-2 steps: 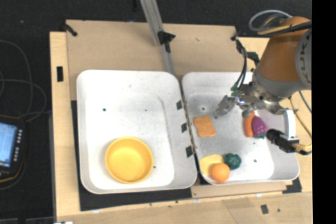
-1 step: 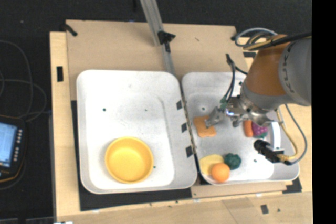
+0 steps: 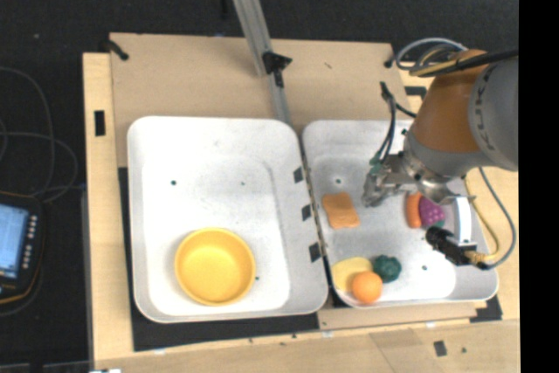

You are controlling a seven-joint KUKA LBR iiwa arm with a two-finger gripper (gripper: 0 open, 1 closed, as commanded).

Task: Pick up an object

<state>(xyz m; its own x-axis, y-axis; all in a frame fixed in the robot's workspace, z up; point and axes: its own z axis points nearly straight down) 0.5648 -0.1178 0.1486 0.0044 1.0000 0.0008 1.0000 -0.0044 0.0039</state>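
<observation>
The gripper hangs low over the right bin, just right of an orange sponge-like block lying near the bin's left wall. How the jaws stand cannot be told; nothing shows between them. Under the wrist, to the right, sit a small orange piece and a purple object, touching each other. At the near edge a yellow object, an orange ball and a dark green object cluster together. The left bin holds a yellow bowl
</observation>
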